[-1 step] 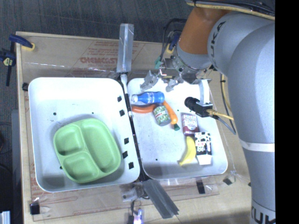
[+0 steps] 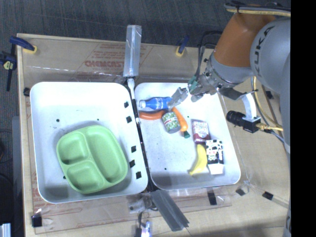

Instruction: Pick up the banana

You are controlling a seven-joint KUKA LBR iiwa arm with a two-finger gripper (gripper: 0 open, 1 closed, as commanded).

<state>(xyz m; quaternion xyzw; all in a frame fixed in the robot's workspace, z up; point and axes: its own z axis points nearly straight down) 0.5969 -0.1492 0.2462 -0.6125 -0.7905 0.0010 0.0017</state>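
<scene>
Eyeing the banana (image 2: 199,161) at lower right, I judge it light, soft, best pinched mid-curve; whether the end effector (image 2: 180,95) is parted, I cannot tell.

The banana (image 2: 199,161) is yellow, small and gently curved, lying flat on the floor of the right bin (image 2: 163,174), in its near right part. It runs roughly lengthwise from the far end down toward the near wall, with its lower end swung a little to the left, so the curve bulges to the right. The upper tip sits just below a dark red packet (image 2: 200,131), and its right flank lies against a black-and-white carton (image 2: 215,156); whether they actually touch cannot be told. Its lower end looks paler and blunter. Nothing rests on top of it, and its whole length is in plain sight.
</scene>
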